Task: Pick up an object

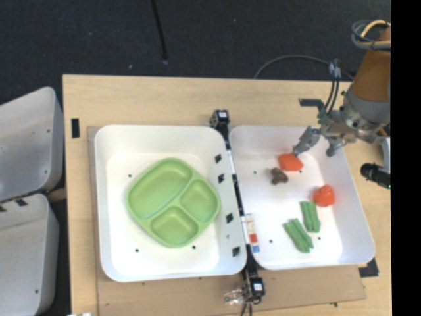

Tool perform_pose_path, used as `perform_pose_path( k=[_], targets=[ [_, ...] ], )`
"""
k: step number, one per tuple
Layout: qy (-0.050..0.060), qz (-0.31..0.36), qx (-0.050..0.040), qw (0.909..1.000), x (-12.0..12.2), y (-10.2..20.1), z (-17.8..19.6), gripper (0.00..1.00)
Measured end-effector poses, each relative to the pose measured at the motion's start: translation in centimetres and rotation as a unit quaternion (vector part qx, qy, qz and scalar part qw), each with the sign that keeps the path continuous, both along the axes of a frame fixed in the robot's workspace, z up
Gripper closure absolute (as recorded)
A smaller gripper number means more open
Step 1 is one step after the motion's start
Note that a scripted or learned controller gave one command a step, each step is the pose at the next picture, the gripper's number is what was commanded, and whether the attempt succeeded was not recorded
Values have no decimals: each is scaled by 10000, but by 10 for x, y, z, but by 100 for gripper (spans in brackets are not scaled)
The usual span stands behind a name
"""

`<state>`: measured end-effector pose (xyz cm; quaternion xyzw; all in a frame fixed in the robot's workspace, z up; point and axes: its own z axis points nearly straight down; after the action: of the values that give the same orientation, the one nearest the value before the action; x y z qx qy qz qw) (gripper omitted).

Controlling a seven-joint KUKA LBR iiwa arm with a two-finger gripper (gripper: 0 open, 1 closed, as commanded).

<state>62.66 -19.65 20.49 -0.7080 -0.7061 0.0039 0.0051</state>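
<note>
The right bin (342, 242) holds several small items. An orange-red piece (290, 162) lies near its back, with a small brown lump (279, 175) just in front of it to the left. A second orange-red piece (323, 195) sits further right. Two green pods (310, 216) (298, 234) lie toward the front. My gripper (318, 148) hangs over the bin's back right part, open, with nothing between its fingers. Its left fingertip (303, 147) ends just above and right of the first orange-red piece.
The left bin (112, 255) holds a light green divided plate (173, 201). A black-marked divider rail (230, 189) runs between the bins. A cable (289, 63) loops behind the right bin, and grey chair seats (26, 143) stand at the far left.
</note>
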Motion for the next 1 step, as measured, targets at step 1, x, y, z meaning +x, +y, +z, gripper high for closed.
perform_pose_path(
  k=[1],
  targets=[
    [-69,15,-10,10000,3,1,9,0]
  ],
)
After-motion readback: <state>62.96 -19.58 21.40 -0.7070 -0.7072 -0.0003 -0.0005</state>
